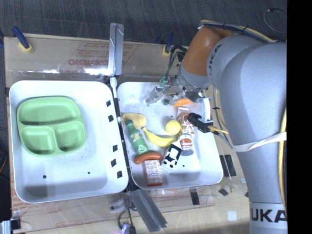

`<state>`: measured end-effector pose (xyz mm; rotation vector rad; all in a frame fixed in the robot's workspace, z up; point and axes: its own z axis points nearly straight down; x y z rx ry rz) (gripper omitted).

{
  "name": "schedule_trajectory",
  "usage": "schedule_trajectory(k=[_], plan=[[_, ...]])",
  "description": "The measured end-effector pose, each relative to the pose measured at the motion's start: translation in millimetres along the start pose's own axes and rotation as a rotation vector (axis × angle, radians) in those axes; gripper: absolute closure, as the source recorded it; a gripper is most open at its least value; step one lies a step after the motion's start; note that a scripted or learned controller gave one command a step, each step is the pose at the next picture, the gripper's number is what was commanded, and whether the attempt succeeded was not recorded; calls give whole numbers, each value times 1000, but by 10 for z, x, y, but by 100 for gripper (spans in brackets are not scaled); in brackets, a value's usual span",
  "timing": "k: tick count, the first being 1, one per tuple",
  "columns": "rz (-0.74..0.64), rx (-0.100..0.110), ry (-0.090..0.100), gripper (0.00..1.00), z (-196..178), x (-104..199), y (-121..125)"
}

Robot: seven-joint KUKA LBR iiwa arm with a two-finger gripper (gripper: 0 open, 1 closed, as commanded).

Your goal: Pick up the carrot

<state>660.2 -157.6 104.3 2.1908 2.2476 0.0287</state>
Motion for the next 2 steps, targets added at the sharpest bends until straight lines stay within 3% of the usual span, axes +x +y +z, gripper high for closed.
schedule_trajectory(k=[1, 2], plan=[[106, 15, 6, 0, 75, -358, 8], [106, 15, 6, 0, 76, -358, 7]])
